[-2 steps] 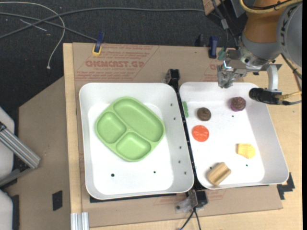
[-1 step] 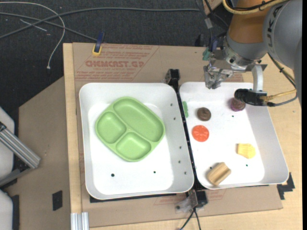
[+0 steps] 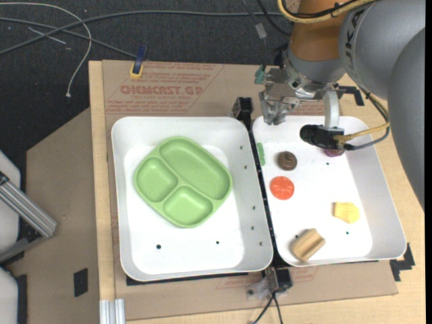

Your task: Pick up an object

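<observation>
- The right bin point(image 3: 378, 201) holds several small things, any of which could be picked: a brown disc point(image 3: 287, 160), an orange disc point(image 3: 282, 187), a yellow wedge point(image 3: 345, 212), a tan block point(image 3: 307, 244), and a small purple piece point(image 3: 333, 151) partly hidden under a black fitting.
- The tan block lies near the bin's front edge, its long axis slanting from lower left to upper right.
- The yellow wedge sits toward the right side, its longer side running roughly left to right.
- The two discs lie flat near the bin's left wall, the brown one just behind the orange one, apart from it.
- The left bin point(image 3: 128, 241) holds a green divided plate point(image 3: 183, 180), tilted so its long axis runs from upper left to lower right.
- The hand point(image 3: 275, 117) hangs at the back left corner of the right bin, fingers pointing down; they look close together with nothing seen between them, but how far apart they stand cannot be told.
- It touches none of the small things; the brown disc is nearest, in front of it.
- Both bins rest on a cardboard-covered surface point(image 3: 169, 86).
</observation>
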`<state>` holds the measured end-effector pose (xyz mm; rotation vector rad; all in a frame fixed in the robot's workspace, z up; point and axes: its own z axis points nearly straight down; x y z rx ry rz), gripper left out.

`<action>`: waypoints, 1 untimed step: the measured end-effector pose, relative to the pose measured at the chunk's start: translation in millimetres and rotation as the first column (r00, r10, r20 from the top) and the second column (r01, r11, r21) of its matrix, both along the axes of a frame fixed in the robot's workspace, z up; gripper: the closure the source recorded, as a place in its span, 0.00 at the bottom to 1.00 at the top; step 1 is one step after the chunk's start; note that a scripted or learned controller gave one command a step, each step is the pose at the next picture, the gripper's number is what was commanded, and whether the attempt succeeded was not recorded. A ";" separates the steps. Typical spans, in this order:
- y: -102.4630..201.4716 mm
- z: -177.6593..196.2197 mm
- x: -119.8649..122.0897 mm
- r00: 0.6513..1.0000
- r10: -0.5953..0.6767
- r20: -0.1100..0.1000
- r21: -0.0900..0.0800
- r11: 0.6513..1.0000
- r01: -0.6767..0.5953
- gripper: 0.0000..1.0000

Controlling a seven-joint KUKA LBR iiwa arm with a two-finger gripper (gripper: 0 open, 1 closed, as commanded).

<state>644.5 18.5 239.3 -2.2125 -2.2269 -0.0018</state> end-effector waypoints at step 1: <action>46.4 0.7 -11.7 1.000 -0.002 -0.002 -0.001 1.000 0.002 1.00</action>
